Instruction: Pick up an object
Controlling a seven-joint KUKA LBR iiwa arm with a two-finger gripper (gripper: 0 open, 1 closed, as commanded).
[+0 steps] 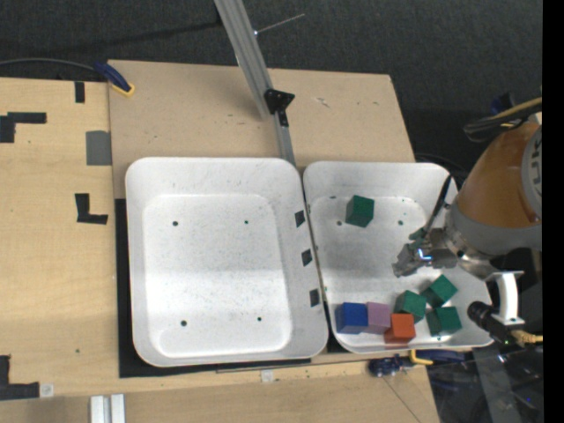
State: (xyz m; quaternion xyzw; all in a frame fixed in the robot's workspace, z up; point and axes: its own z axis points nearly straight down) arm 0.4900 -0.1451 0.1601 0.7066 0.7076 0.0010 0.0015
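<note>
Fingers (414, 258): state unclear, over right bin (379, 176) holding green, blue, purple, orange blocks.

Arm (507, 188) cut off at right edge; hand (414, 258) fingertips too blurred.

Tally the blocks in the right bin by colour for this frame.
Green blocks: 4
Blue block: 1
Purple block: 1
Orange block: 1
Total: 7

Two white bins (216, 263) are looking like smooth, speckled plastic, sitting on a matt wooden bench (53, 236) beneath a metal rail (242, 38).
</note>
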